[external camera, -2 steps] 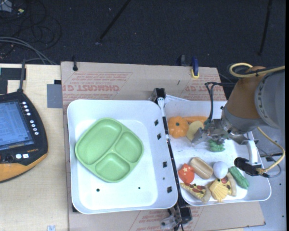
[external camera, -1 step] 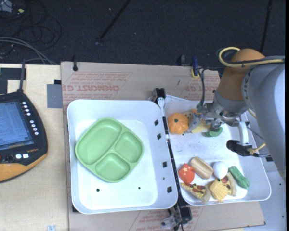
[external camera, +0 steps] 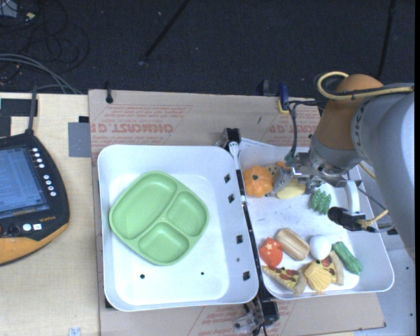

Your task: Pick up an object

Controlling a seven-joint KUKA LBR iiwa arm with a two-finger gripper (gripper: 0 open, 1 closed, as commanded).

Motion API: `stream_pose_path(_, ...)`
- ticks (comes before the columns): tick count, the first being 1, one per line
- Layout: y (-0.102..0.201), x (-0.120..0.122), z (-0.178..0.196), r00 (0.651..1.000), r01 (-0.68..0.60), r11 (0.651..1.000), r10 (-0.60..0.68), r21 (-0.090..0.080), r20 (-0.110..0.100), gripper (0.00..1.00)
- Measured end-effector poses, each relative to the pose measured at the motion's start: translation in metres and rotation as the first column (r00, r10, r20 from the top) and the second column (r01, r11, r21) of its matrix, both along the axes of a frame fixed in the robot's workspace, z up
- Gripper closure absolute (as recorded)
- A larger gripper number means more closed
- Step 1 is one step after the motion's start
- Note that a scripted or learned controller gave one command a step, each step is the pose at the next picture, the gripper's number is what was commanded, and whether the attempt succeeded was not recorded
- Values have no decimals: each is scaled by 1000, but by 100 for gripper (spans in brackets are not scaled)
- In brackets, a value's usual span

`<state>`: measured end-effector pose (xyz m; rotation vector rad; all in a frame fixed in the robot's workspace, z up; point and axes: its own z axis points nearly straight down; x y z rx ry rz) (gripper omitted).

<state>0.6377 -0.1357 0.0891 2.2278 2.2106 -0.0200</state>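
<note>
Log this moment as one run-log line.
arm: over right bin | pincer: low at far end, by orange pumpkin toy and yellow piece | grasp: unclear | left bin: green divided plate

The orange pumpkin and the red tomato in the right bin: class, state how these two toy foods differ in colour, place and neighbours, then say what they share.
Colour: the pumpkin is orange; the tomato is red with a green top.
Place: the pumpkin sits toward the bin's far end, the tomato toward its near end.
Neighbours: the pumpkin lies close to the gripper; the tomato lies beside the hot dog and above the pizza slice.
Shared: both are roundish and lie in the right bin, along its left wall.
</note>
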Motion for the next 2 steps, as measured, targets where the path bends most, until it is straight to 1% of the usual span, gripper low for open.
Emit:
stream_pose_path(1, 1, 0, 9, 1000, -4, 1000, 4, -1, -3, 100)
stream_pose_path(2, 86, -39, 104, 1000, -15, 1000, 14, 16, 10, 100)
